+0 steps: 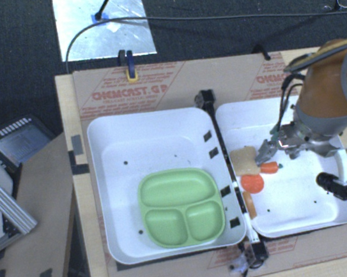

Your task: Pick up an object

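The counter (171, 77) holds two white bins side by side. The left bin (116, 143) has a big green plate (180, 206) with three parts in it, lying near the front. The right bin (306, 202) has the small things to pick from. The grey arm with its orange band (324, 89) reaches in from the right and hangs over the far right part of this bin. The gripper (271, 150) points left and down, and I cannot tell how it is set from here. Just to its left lies a tan block (243, 159), close by the wall between the bins. Right below the gripper tip is a small orange piece (268, 168), lying long from left to right. A bit nearer and to the left is a round red piece (252, 183). Nearer still, by the wall, lies a thin brown stick (250, 205), long from far to near. The orange piece is the closest thing, so I think the gripper only needs to go a little down and toward the near side to reach it. Nothing looks held yet.
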Motion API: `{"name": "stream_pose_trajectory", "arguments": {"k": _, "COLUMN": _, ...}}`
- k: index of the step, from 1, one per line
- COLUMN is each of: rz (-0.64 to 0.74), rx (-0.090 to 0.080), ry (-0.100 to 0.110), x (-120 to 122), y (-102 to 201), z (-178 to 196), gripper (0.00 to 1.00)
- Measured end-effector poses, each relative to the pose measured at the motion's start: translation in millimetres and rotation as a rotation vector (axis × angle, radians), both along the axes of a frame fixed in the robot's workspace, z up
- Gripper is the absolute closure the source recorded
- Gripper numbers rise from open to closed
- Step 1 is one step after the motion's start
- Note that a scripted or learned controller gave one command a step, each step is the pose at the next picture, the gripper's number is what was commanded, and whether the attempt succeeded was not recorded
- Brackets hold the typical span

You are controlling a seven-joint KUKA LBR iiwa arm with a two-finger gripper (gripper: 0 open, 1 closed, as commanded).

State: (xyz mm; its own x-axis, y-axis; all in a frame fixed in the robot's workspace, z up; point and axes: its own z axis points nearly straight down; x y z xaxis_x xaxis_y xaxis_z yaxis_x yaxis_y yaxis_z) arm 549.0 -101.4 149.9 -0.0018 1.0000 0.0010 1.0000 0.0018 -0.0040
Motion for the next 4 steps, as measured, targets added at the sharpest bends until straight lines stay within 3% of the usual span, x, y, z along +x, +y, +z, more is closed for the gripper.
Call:
{"name": "stream_pose_trajectory", "arguments": {"k": 1, "rz": -0.001, "rx": 0.000, "ry": -0.001, "x": 5, "y": 5, "z": -45, "gripper": 0.00}}
{"name": "stream_pose_trajectory", "arguments": {"k": 2, "rz": 0.000, "rx": -0.001, "ry": -0.009, "x": 7, "y": 5, "z": -64, "gripper": 0.00}}
{"name": "stream_pose_trajectory", "arguments": {"k": 3, "rz": 0.000, "rx": -0.001, "ry": -0.008, "x": 7, "y": 5, "z": -54, "gripper": 1.00}}
{"name": "stream_pose_trajectory", "arguments": {"k": 4, "rz": -0.002, "rx": -0.002, "ry": -0.010, "x": 7, "y": -5, "z": -5, "gripper": 1.00}}
